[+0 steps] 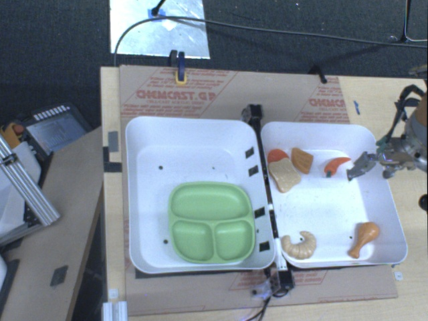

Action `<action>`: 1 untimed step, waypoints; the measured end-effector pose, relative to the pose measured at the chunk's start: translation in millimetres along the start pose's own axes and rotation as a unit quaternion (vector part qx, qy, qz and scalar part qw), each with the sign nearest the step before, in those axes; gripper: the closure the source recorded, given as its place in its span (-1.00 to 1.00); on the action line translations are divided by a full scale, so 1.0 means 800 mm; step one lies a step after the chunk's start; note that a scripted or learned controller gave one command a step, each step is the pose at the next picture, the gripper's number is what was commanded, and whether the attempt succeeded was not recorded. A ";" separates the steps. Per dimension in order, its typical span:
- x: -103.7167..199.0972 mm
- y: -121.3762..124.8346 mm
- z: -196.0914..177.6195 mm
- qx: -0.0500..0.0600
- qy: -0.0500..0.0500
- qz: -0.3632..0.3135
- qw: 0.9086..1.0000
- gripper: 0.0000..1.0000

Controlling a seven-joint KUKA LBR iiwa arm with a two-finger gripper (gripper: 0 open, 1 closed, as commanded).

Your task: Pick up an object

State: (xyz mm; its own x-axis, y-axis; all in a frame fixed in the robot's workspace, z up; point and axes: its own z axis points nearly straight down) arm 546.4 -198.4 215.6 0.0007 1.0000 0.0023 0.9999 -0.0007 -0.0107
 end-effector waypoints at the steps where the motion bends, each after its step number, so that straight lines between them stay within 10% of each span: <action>1: 0.001 0.004 -0.009 -0.006 -0.001 -0.002 1.000 -1.00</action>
State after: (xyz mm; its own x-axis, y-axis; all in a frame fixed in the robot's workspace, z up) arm 549.2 -197.8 222.8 -0.0031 1.0000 -0.0006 1.0000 0.0031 0.0014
